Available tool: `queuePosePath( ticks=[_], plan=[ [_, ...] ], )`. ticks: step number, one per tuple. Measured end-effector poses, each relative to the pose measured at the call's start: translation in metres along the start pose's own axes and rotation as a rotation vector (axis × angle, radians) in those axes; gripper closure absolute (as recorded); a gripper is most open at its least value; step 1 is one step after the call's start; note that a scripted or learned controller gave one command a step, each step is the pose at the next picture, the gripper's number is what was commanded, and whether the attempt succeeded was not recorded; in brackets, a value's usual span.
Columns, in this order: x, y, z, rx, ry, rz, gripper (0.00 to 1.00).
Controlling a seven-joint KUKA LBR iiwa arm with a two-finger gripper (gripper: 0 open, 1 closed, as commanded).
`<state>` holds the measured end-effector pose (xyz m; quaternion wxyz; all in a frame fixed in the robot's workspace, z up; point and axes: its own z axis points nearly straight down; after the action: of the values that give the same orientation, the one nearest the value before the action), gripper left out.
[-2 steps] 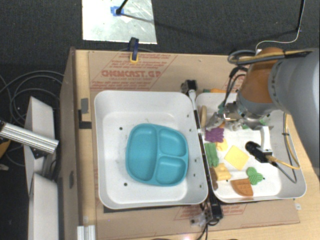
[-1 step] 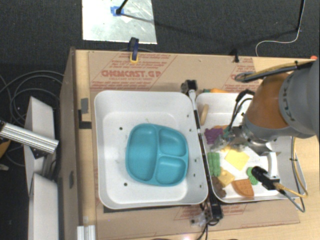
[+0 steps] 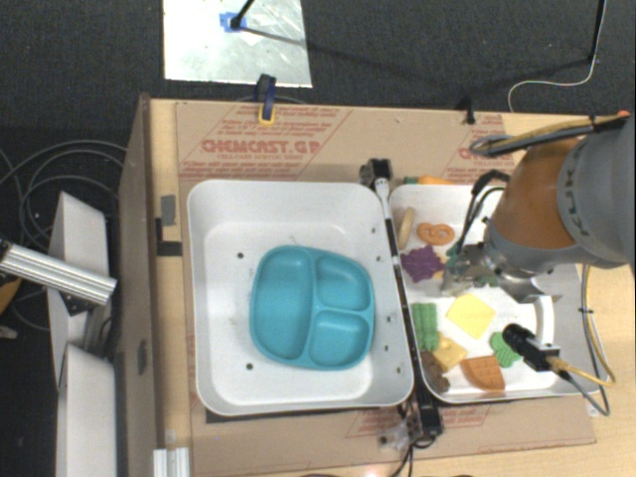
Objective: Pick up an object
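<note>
Closest to me, an orange wedge-shaped toy slice (image 3: pixel 483 374) and a tan blocky toy chunk (image 3: pixel 448 352) lie at the near edge of the right white bin (image 3: pixel 452 199). Just behind them are a green ridged toy piece (image 3: pixel 425 323) and a flat yellow square toy (image 3: pixel 470 315). The gripper (image 3: pixel 463 269) sits low over that bin, between the yellow square and a purple toy grape cluster (image 3: pixel 420 262). I cannot tell how its jaws stand, and I see nothing held. A brown toy pretzel (image 3: pixel 434 234) lies farther back. The left white bin (image 3: pixel 219 217) holds a teal divided plastic plate (image 3: pixel 313 306).
</note>
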<state>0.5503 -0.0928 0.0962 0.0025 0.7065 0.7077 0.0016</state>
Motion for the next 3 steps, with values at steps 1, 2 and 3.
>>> queuePosePath(
  ticks=[1, 2, 3],
  plan=[
    [0.000, 0.000, 0.000, 0.000, 0.000, 0.000, 0.00],
    [-0.015, 0.085, 0.011, -0.003, -0.001, -0.004, 0.00],
    [0.007, 0.121, 0.011, -0.001, 0.001, -0.006, 0.00]
  ],
)
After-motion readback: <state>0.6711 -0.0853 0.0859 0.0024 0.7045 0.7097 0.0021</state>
